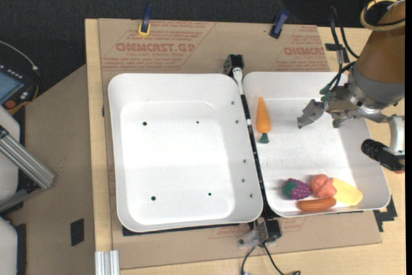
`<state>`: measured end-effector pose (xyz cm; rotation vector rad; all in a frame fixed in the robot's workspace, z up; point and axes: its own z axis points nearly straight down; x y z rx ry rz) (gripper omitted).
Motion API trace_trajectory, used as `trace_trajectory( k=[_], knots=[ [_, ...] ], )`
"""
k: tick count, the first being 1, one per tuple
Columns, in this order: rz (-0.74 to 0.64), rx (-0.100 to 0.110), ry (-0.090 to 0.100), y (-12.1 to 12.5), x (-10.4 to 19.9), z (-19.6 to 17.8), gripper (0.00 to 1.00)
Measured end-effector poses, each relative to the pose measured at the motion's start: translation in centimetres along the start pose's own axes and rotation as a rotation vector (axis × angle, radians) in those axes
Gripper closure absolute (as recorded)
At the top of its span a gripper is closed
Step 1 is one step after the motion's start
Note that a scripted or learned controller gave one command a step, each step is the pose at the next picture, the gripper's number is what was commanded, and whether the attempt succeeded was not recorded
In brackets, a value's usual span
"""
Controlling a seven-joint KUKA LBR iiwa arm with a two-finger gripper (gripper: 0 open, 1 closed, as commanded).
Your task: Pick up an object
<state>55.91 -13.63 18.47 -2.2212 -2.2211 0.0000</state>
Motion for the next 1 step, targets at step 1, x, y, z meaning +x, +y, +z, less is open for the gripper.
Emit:
trace_trajectory(
  k=[1],
  knots=[
    [-0.004,-0.008,-0.002,-5.81,4.25,-17.93,0.0]
  ],
)
